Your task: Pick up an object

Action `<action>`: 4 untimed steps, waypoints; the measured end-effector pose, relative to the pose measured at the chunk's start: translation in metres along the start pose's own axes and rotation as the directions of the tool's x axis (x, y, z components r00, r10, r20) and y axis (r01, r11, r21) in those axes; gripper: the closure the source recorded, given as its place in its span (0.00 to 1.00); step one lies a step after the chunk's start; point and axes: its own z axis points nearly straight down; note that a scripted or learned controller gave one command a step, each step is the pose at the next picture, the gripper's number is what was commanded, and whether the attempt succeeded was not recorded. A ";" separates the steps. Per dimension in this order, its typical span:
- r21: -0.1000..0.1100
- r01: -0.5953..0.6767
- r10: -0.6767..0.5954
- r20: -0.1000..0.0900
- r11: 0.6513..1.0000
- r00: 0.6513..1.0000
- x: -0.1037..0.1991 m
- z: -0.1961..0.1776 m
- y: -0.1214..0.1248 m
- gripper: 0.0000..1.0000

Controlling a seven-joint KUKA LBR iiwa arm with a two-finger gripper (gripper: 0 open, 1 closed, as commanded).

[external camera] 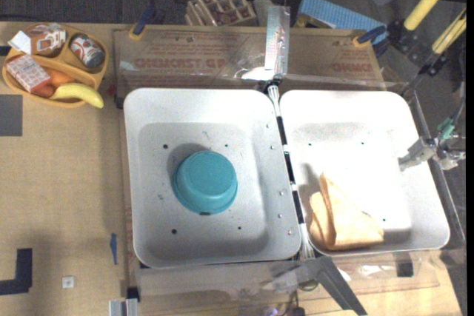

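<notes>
Left bin [148, 122]: lay at 9 o'clock of the right bin [400, 122], their inner rims touching.
Bowl [206, 182]: sat upturned in the left bin, near its centre.
Wedge-shaped object [342, 217]: lay in the right bin toward its 7 o'clock corner.
Tray [15, 74]: stood on the bench at 10 o'clock of the left bin, well apart from it.
Banana [78, 93]: rested on the tray's 5 o'clock rim.
Cardboard sheet [192, 55]: lay at 12 o'clock, behind both bins.
</notes>
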 end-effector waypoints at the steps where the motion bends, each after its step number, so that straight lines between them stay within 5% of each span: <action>1: 0.001 0.112 -0.112 -0.001 0.994 0.994 0.058 0.098 0.055 0.00; 2: -0.010 0.120 -0.120 0.003 0.993 0.993 0.086 0.180 0.035 0.00; 3: -0.013 0.115 -0.115 0.003 0.993 0.993 0.084 0.171 0.035 1.00; 4: -0.012 0.115 -0.115 0.003 0.993 0.993 0.084 0.171 0.035 0.00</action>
